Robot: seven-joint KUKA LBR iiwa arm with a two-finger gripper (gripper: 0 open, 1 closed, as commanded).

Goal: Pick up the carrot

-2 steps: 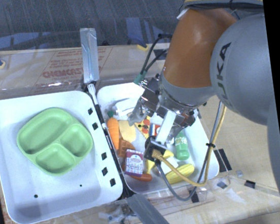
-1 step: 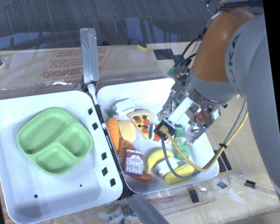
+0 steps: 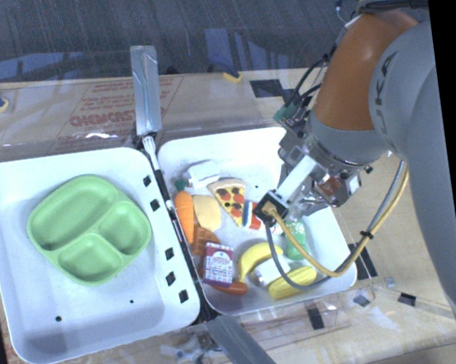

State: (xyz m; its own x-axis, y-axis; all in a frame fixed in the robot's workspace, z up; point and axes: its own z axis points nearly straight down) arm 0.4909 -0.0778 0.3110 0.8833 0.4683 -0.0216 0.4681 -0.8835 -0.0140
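Observation:
The orange carrot (image 3: 185,213) lies lengthwise against the left wall of the right bin (image 3: 231,145), with its green top towards the back. My gripper (image 3: 330,188) hangs over the right side of that bin, well to the right of the carrot and apart from it. The wrist hides most of the gripper. Nothing shows held in it.
Around the carrot lie a pizza slice (image 3: 230,197), a pale yellow piece (image 3: 207,213), a red packet (image 3: 219,264), a banana (image 3: 257,256), a second yellow piece (image 3: 294,281) and a green item (image 3: 294,235). The left bin (image 3: 31,328) holds a green divided plate (image 3: 89,228).

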